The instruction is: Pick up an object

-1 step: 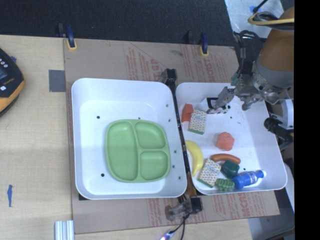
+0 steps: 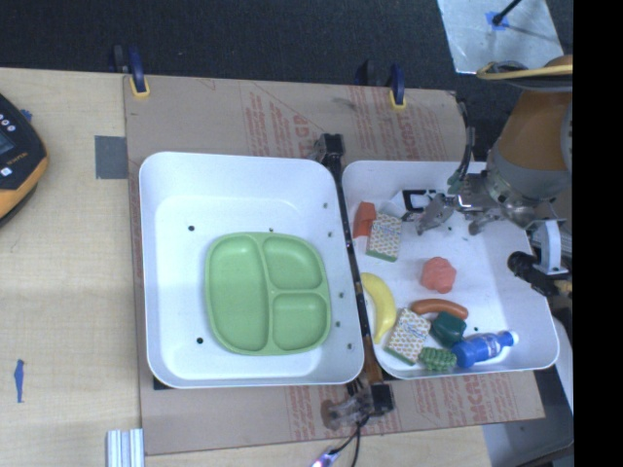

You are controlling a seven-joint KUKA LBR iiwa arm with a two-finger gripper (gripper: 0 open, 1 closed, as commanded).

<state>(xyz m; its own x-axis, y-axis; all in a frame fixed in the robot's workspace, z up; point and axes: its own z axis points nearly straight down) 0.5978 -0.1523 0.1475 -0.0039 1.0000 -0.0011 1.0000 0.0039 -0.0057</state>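
Observation:
The right bin [image 2: 526, 309] holds several small items. A red block [image 2: 364, 219] and a checkered packet [image 2: 385, 236] lie at its left, with a pinkish-red lump [image 2: 438, 274] in the middle. Along the front are a yellow banana [image 2: 380, 305], a hot dog [image 2: 439, 308], a second checkered packet [image 2: 408, 336], a dark green piece [image 2: 448, 329] and a blue bottle [image 2: 482, 348]. My gripper [image 2: 455, 219] hangs over the bin's back middle, above and just right of the pinkish lump. Its fingers are spread, with nothing between them.
The left bin [image 2: 175, 222] holds a light green divided plate [image 2: 268, 293]. A small black-and-white item [image 2: 419, 199] lies at the right bin's back, close to the gripper. The grey arm [image 2: 531, 154] comes in over the bin's right rim. A yellow-black device [image 2: 15, 163] sits at the far left.

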